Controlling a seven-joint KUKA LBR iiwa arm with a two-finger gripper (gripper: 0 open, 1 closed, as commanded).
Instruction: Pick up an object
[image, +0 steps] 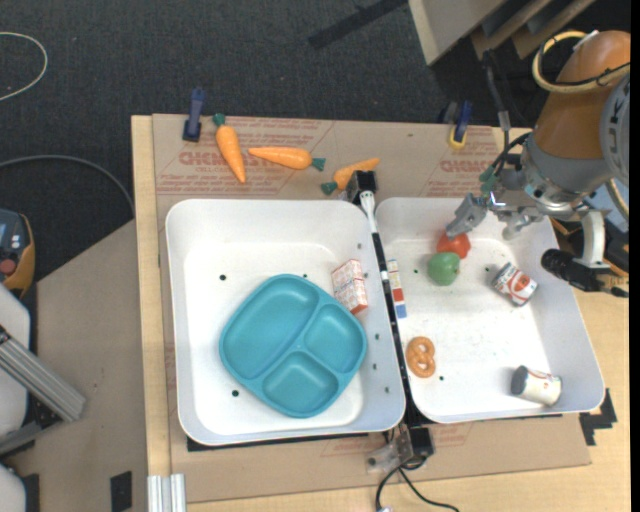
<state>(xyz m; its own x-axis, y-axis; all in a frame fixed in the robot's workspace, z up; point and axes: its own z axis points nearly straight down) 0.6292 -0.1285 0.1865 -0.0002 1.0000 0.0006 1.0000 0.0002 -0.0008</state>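
My gripper (492, 220) hangs over the far part of the right bin (570, 330), open, with nothing between its fingers. Its left finger (466, 214) ends just above and right of a red tomato-like toy (453, 244). A green apple (444, 267) lies right below the red toy. A red and white can (513, 285) lies on its side a little below the right finger. Nearer the front of that bin are a pretzel (421, 356) and a tipped white cup (536, 384).
The left bin (190, 300) holds a teal divided plate (293, 344) and a small red and white carton (349, 285). Three toy carrots (279, 156) lie on the cardboard behind the bins. A black and white strip (378, 250) runs along the divide between the bins.
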